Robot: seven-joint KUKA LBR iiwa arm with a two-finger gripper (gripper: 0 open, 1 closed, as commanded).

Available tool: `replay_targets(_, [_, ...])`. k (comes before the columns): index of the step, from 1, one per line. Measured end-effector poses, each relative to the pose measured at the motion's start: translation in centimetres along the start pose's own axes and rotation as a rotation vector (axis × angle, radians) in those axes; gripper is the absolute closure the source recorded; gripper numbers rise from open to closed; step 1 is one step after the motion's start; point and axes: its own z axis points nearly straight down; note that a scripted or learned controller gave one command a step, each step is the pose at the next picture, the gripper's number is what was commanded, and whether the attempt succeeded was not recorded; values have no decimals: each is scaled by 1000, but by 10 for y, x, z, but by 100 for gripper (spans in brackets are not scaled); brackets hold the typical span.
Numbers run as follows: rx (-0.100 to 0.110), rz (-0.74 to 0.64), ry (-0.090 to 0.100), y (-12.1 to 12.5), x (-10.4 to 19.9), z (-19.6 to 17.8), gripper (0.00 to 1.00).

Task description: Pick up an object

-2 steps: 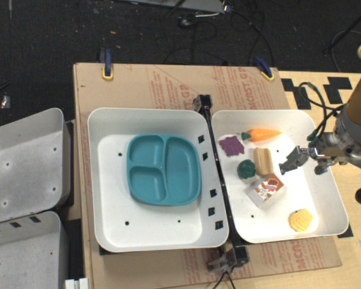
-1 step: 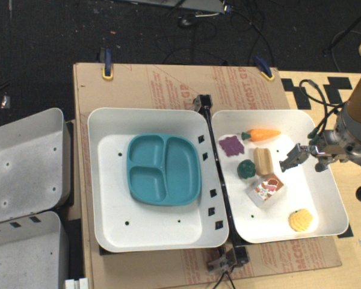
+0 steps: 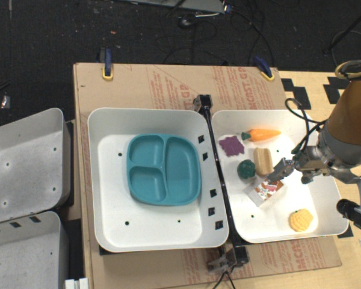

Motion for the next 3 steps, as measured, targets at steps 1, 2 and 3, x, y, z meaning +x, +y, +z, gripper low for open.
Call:
replay_targets(1, [0,0,1,-2,5,64,0])
replay_targets(2, [-1,1,0,-9,4,109,0])
replay_targets(3, [-6,2,-1,-7,3,96,100])
